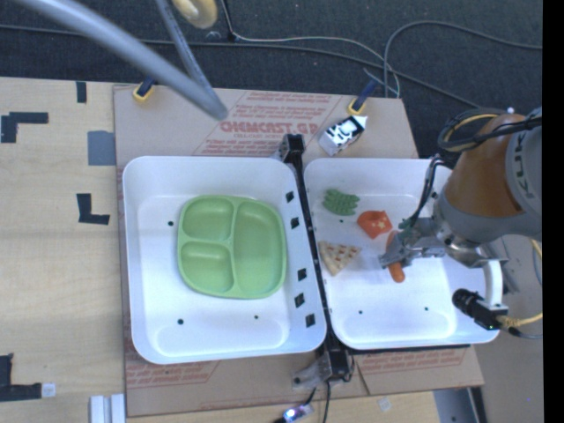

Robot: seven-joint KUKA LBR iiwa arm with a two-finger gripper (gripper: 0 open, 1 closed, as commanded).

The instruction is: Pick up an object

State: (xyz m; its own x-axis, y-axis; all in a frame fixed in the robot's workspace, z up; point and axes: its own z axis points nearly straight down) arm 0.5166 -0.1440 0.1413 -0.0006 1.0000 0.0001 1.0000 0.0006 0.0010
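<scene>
Orange piece (pixel 397 272) lies at the jaws — we can't tell their state — white bins (pixel 141 236) on cardboard-covered desk (pixel 264 117), dark floor at twelve.

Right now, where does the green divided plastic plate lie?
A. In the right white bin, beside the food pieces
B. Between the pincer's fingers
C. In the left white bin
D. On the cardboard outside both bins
C: the green divided plastic plate lies flat in the left white bin, apart from the arm's pincer over the right bin.
</scene>
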